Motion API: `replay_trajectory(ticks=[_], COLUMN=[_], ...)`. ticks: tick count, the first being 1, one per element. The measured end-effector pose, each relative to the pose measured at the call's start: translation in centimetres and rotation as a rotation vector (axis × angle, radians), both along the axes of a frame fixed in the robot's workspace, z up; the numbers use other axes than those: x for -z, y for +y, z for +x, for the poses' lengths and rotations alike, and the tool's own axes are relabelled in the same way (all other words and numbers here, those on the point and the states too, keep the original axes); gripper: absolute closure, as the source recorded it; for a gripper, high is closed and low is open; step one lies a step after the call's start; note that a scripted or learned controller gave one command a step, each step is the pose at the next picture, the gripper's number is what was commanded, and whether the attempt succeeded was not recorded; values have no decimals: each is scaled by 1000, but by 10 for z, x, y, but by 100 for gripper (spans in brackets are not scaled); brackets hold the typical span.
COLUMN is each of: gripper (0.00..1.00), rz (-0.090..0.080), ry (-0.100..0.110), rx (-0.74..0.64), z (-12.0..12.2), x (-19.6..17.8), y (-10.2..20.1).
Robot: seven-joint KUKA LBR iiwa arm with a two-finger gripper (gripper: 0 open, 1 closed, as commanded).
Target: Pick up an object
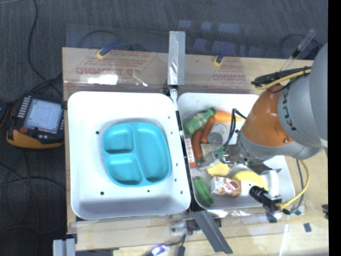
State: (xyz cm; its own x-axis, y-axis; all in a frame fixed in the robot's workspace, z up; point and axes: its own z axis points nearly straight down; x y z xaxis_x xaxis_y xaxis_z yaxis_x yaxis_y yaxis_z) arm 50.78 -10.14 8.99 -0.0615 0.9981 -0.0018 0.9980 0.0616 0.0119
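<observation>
Blue tray [136,153], white bins [88,111], green bottle [198,121], orange-banded arm [272,122].

Arm [298,119] in from the right, wrist bent down.
Grey link at frame edge, orange band below it; gripper [228,156] at the lower left end, its fingers too obscured to read.

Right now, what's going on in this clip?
A grey KUKA arm with an orange band reaches from the right into the right bin, which holds a jumble of toy food: a green bottle, a sausage-like piece, a yellow banana and a printed packet. Its wrist hangs low over the pile, hiding the gripper, so no grasp can be confirmed. The left bin holds a blue divided tray.
</observation>
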Motion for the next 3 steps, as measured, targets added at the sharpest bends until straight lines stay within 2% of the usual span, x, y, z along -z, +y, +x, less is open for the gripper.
replay_trajectory(ticks=[1,2,3], gripper=[0,100,100], rz=[2,6,-2], ry=[14,16,14], rx=[-137,-138,-93], z=[16,16,-24], x=[-11,-19,-157], y=[-39,-38,-26])
